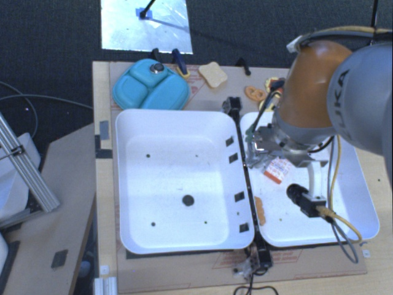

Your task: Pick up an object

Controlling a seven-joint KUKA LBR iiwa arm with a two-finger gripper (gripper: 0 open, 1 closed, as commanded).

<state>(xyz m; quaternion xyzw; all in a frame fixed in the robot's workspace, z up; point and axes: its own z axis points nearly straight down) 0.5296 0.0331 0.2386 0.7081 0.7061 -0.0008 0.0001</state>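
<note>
Pale bench (105,195) bears 2 white bins; the gripper (263,153) hangs low over the right bin (357,203), just beside a red-and-white packet (277,169), open or closed I cannot tell. A clean pick likely means centring over the packet and closing squarely. An orange piece (260,211) lies near it, and the divider (244,165) between bins stands close, crowding the approach

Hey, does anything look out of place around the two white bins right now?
Yes. A blue divided plate, a bread slice and a pretzel lie on the bench behind the bins, not in them. The left bin holds a small dark disc, alone mid-floor.
</note>
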